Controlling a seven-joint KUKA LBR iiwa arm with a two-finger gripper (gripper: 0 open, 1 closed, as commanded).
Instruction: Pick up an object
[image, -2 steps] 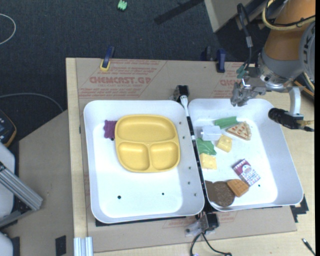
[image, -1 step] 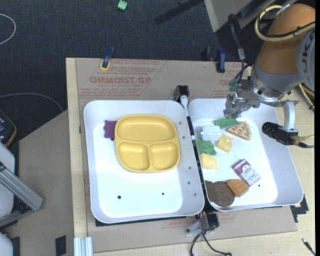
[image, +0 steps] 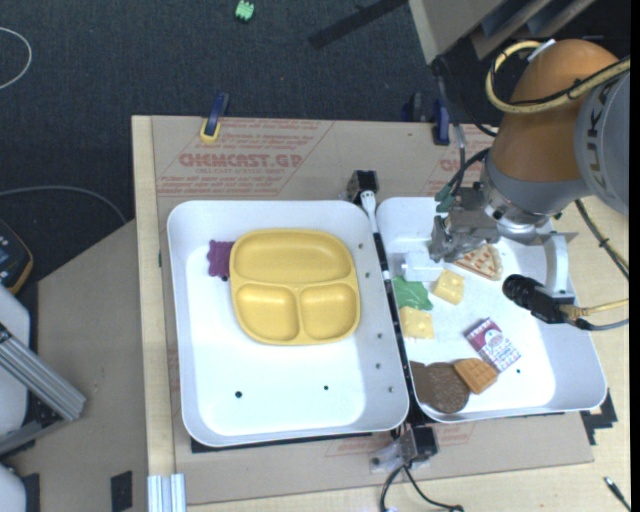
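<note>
My gripper (image: 452, 243) hangs low over the back of the right bin (image: 575, 375), under the grey and orange arm. Just beside it to the right lies a toy pizza slice (image: 482, 263). A pale yellow block (image: 450, 288) and a white piece (image: 420, 270) lie just in front of the gripper. Further forward are a green piece (image: 411, 296), a yellow cheese-like piece (image: 417, 323), a purple packet (image: 493, 344), a brown round cookie (image: 441, 386) and an orange cracker (image: 476, 375). The arm hides the fingers.
The left bin (image: 280, 405) holds a yellow compartment tray (image: 295, 283) with a purple item (image: 218, 258) at its left side. A black cable connector (image: 532, 295) sticks out from the arm over the right bin. Clamps sit on the bench's back edge.
</note>
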